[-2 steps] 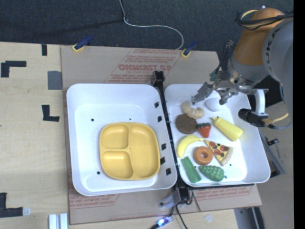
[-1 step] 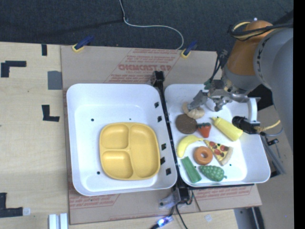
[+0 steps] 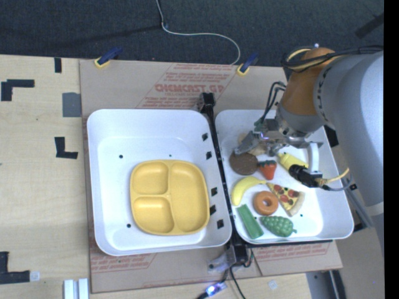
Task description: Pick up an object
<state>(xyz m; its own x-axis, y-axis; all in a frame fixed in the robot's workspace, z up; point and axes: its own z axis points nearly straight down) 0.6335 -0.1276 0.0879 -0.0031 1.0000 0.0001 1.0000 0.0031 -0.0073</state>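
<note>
The grey KUKA arm w/ orange band (image 3: 303,92) comes in from the right and hangs low over the right-hand shallow white bin (image 3: 330,226), upper-left part. Two-finger gripper (image 3: 252,143) sits just above the round dark-brown patty-like toy (image 3: 243,163), close to touching it; can't tell whether there is contact. Finger spread not readable from this angle, and nothing can be seen held between them.

Other toys in the right bin: small red strawberry-like piece w/ green top (image 3: 268,168) just right of the brown patty, below the gripper; yellow cylinder-shaped toy (image 3: 289,161) further right, under the wrist hardware; yellow plastic banana (image 3: 245,187) below the patty; glazed orange donut (image 3: 267,202) beside the banana; pizza slice w/ red toppings (image 3: 287,195) touching the donut's right side; flat green block (image 3: 249,222) and bumpy green vegetable toy (image 3: 277,225) near the front edge.

Left-hand shallow white bin (image 3: 109,136) holds a yellow three-compartment plastic plate (image 3: 168,197), well apart from the gripper.
</note>
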